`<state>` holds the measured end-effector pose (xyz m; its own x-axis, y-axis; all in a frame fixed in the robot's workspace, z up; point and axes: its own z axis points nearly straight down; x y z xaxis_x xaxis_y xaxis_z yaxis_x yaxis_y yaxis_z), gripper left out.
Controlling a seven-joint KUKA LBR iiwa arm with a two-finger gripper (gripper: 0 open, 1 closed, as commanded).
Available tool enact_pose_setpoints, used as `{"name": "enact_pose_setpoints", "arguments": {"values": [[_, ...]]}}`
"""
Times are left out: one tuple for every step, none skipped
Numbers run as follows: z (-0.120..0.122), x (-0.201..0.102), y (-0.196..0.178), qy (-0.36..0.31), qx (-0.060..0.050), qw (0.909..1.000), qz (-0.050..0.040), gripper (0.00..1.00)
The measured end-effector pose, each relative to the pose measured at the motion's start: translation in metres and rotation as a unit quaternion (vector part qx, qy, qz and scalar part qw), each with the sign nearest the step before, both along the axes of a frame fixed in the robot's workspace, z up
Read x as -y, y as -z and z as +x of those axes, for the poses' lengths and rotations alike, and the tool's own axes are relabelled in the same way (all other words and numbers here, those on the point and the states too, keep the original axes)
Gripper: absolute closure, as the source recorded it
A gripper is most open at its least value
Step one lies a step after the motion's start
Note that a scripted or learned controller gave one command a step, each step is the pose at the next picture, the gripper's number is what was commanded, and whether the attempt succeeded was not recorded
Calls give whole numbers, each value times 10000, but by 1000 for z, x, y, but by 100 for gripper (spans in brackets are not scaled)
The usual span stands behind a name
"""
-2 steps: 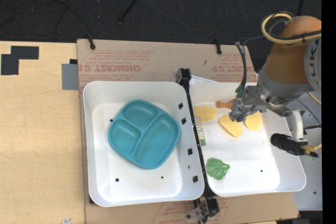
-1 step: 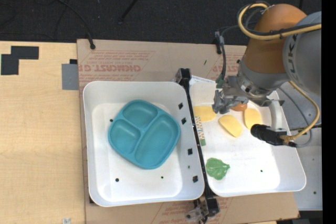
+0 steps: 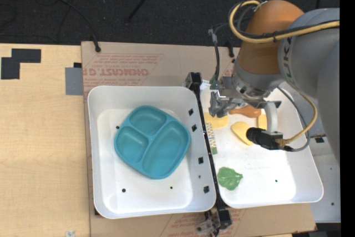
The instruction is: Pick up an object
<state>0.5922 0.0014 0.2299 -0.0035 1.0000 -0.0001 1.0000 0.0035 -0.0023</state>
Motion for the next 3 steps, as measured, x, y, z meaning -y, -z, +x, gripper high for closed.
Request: {"name": "enact_pose_setpoints", "arguments": {"values": [[5,-45,3,-5,-3,10000,7,100],[17,-98,11,-7,-3,10000,4,100],[16,-96,11,2,-6,10000,-4,0]]}}
